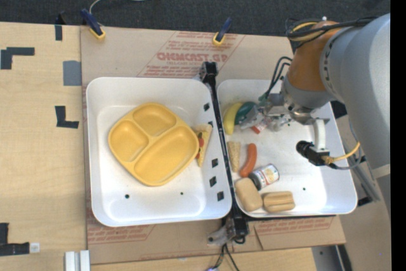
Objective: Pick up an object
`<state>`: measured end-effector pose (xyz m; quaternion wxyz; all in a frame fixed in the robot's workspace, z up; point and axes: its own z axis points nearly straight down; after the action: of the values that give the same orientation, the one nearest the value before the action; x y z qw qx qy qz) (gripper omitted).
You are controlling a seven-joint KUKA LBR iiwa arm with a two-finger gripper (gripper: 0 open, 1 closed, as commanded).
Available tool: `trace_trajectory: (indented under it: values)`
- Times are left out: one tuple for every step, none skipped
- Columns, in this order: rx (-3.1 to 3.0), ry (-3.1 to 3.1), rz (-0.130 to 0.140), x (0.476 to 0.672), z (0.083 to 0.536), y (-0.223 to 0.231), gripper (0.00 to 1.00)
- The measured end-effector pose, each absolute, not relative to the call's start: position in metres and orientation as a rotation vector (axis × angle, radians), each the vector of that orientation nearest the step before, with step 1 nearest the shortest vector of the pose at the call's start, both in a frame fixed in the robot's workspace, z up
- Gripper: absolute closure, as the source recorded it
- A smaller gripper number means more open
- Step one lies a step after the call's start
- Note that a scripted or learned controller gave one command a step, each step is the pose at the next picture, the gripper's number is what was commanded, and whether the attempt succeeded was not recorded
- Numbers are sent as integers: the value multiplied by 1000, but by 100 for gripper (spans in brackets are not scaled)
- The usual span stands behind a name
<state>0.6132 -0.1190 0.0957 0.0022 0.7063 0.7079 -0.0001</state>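
Observation:
My gripper (259, 116) hangs low over the upper left part of the right bin (330, 200), right beside a yellow and green banana-like toy (231, 115). A small red piece (256, 129) lies just under the gripper. Below it rest a red sausage (248, 158), a pale breadstick (234, 153), a small can with a black lid (264, 176) and two bread rolls (263, 198). Nothing shows clearly between the fingers.
The left bin (101, 187) holds a yellow divided plate (152, 143), with a sandwich-like piece (203, 141) wedged against the black divider (216, 136) between the bins. Blue and yellow clamps (92, 23) pin the cardboard at the back.

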Motion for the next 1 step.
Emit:
trace_trajectory:
  values:
    - [2216,2223,0,613,105,-118,100]
